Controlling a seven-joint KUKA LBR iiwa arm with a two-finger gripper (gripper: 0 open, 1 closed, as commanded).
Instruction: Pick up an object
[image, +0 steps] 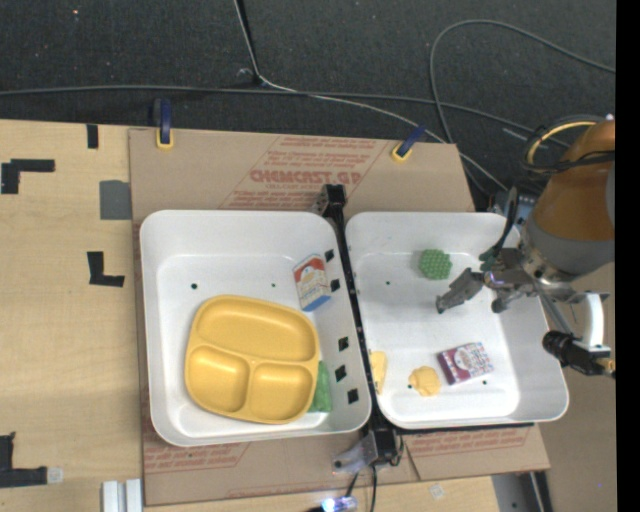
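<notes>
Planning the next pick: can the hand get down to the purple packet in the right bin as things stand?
Probably yes. The hand hovers over the right white bin, and the flat purple-and-white packet lies face-up on the bin floor nearer the camera. The small yellow lump sits beside it but apart, so nothing covers it.

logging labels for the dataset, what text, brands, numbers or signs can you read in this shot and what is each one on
"CHEMCAST GP": red print on the brown cardboard sheet under the two white bins; the smaller red lines around it are too blurred to read.
Small white, red and blue carton in the left white bin: printing too small to read.
Purple and white packet in the right white bin: printing too blurred to read.
</notes>
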